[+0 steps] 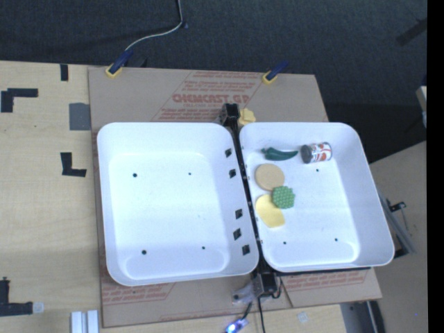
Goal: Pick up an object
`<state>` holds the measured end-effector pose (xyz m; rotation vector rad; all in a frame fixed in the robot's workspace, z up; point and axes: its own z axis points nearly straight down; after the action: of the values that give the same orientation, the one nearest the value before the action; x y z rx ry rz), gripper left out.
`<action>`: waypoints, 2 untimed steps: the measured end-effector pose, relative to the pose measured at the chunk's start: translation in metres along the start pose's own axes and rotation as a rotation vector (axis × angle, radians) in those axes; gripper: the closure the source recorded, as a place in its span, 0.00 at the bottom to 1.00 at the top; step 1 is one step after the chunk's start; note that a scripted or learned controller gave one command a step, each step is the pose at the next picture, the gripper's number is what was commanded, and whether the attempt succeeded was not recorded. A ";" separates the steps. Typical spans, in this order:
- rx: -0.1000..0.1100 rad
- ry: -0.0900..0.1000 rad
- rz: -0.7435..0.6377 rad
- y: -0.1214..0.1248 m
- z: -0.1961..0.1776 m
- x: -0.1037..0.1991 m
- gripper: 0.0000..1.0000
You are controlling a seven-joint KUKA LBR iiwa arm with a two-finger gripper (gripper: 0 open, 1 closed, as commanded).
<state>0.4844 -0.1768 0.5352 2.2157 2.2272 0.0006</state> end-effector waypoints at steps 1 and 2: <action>0.000 -0.003 0.007 -0.001 0.001 -0.049 1.00; 0.000 -0.001 0.002 0.000 0.000 -0.014 1.00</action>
<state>0.4842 -0.1911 0.5351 2.2176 2.2248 -0.0002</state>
